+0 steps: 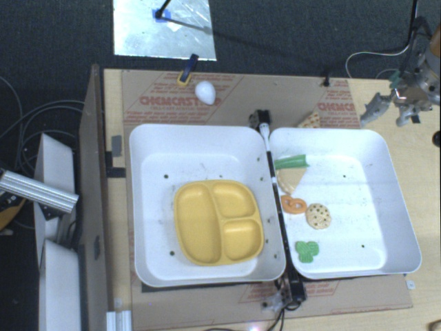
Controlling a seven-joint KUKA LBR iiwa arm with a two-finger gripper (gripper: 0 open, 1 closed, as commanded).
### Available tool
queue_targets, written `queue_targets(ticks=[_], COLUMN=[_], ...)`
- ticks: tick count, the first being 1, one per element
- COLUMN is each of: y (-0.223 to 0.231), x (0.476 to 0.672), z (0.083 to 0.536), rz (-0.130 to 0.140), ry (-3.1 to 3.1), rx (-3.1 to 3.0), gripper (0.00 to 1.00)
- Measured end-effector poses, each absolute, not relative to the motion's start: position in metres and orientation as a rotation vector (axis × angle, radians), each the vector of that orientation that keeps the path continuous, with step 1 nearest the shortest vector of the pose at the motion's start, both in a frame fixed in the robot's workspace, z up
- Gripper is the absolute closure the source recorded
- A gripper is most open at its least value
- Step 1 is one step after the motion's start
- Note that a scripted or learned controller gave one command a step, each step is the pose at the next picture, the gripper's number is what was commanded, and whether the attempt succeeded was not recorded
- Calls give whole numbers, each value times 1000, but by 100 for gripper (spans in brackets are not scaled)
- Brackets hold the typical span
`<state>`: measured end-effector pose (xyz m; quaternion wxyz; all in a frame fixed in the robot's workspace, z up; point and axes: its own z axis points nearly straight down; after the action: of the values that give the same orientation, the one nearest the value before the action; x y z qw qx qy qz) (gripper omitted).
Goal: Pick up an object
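Resting along the left wall of the right bin, a handful of small toy foods wait: a green strip at the top, a pale wedge just below it, an orange pretzel, a speckled cookie beside the pretzel, and a green leafy piece nearest the camera. None of them is touched by the arm. The tool hangs at the upper right, above the bench and beyond the right bin's far corner, well apart from the foods; its grey fingers appear spread apart with nothing between them. In the left bin lies a yellow divided plate, set toward the near right side. Behind the bins, on the brown cardboard covering the bench, sit a white egg-shaped ball, a small blue and yellow item just beyond it, and a tan speckled piece at the far edge of the right bin. A shiny sheet lies on the dark floor past the bench, and cables curl on the left.
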<state>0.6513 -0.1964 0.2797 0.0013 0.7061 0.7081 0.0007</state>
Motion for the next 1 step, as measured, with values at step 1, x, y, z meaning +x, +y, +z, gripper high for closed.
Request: queue_targets(ticks=[1], y=[-163], x=[603], z=[114], rz=[-11], ry=[2233], rx=[2230], gripper=[0])
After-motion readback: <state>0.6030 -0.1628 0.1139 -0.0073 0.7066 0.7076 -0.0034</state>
